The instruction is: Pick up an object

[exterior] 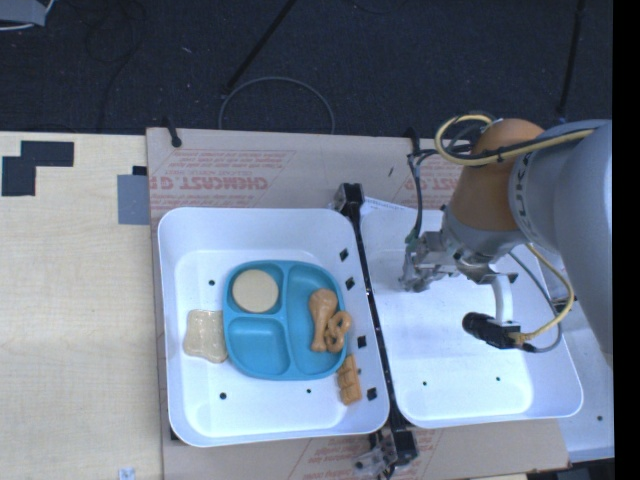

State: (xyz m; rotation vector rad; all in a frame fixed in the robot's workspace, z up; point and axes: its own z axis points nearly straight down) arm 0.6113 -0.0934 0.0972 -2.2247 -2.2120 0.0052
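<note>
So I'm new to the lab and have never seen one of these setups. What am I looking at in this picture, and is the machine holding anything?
This is one picture from a camera fixed above a bench, looking down at a slant. The big grey shape with the orange band on the right is a robot arm reaching in. Its hand hangs low over the right bin, near that bin's upper left corner. I can't make out whether the hand grips anything.

Two shallow white bins sit side by side. In the left bin lies a blue divided plate. One compartment holds a round pale toy biscuit, another a brown pretzel-like piece. A pale bread-like slice lies beside the plate's left edge, and a small brown piece lies by its lower right corner.
</note>
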